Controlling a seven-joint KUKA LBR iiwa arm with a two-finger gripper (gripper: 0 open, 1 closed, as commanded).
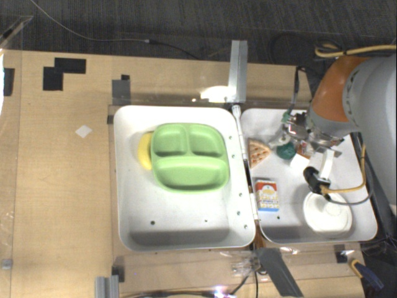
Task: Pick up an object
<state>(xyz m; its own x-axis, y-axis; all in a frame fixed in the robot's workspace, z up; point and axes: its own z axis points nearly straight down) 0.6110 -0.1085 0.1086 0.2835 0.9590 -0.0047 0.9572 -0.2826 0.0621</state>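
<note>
Nearest the camera, at the front of the right bin [291, 227], sits a white round object [325, 215]. Just to its left, a small red-and-white box [267, 195] lies with its long axis running front to back. A black fitting [312, 179] with a yellow cable hangs from the arm above the white object.

Further back, a tan wedge-shaped piece [257, 151] lies close to the wall shared with the left bin [180, 219]. Immediately to its right lies a small teal object [286, 150]. The teal object is too small to show a clear long axis.

The gripper [296, 136] is positioned over the rear half of the right bin, directly beside the teal object and slightly behind it. Whether the gripper is open, closed, or holding anything cannot be determined from this view. Contact between gripper and teal object cannot be confirmed.

Judgement: the teal object is the likeliest target. It lies on the gripper's near-left side, so any correction would be short, forward and toward the dividing wall. The wedge is the next nearest candidate.

The left bin holds a green divided plate [188, 155] with a yellow object [144, 151] at its left edge, well apart from the gripper. Farthest back, the orange band [332, 98] of the arm rises to the right.
</note>
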